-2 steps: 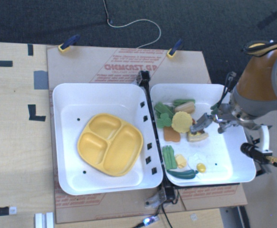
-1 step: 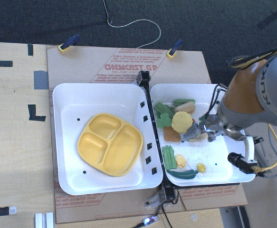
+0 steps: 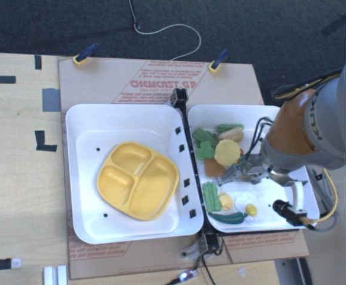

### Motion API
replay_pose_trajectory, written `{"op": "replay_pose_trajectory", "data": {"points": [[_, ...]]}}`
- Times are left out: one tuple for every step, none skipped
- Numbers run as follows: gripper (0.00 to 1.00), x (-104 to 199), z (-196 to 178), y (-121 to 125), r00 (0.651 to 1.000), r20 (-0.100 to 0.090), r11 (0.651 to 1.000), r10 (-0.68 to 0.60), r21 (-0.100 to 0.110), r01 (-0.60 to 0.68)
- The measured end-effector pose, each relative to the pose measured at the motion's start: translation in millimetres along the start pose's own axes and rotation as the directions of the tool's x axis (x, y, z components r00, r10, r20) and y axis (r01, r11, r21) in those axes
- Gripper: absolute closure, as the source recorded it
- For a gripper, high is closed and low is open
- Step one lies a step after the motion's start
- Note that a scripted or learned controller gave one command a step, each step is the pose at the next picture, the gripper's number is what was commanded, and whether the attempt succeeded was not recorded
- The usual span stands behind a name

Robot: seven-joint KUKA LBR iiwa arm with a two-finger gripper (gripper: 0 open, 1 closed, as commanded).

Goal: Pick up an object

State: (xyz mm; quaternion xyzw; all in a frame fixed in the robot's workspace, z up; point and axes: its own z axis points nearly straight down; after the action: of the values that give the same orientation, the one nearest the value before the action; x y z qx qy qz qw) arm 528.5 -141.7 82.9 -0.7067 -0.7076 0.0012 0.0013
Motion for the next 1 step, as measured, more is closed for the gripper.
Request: {"op": "replay_pose_trajectory", "data": {"points": [[1.0, -0.2, -12.9, 0.6, 1.0, 0.001, 1.0, 0.0, -0.002, 0.0]]}}
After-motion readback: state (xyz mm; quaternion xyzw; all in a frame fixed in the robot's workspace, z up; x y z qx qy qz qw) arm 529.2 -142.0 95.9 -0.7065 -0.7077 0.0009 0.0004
